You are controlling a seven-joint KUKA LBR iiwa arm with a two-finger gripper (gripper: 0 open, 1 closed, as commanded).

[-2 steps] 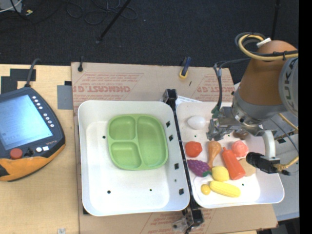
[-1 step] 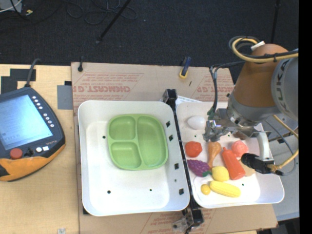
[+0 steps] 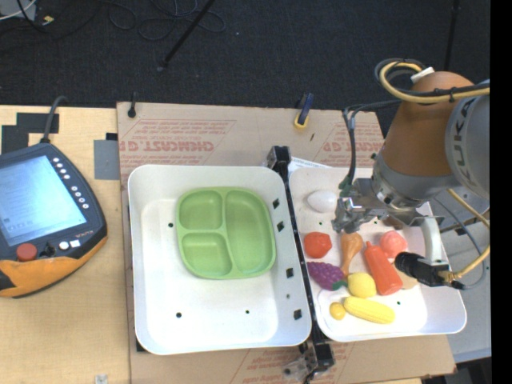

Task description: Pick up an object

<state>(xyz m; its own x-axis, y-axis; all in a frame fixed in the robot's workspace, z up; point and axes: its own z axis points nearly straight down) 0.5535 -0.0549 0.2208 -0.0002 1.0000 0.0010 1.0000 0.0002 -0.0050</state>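
Observation:
My gripper (image 3: 350, 217) hangs low over the right bin (image 3: 436, 318), just above the top of an orange cone-shaped toy (image 3: 351, 250). Around it lie a white egg (image 3: 322, 201), a red tomato (image 3: 318, 244), a bunch of purple grapes (image 3: 326, 274), a red-orange carrot-like piece (image 3: 382, 269), a pink round piece (image 3: 393, 242), a yellow lemon (image 3: 361, 285) and a yellow banana (image 3: 368, 310). Nothing shows between the fingers.
The left bin (image 3: 152, 294) holds a green divided plate (image 3: 225, 232). A tablet-like controller (image 3: 44, 206) lies at the left on the bench. The arm's orange-banded wrist (image 3: 424, 134) looms over the right bin's far corner, with cables trailing right.

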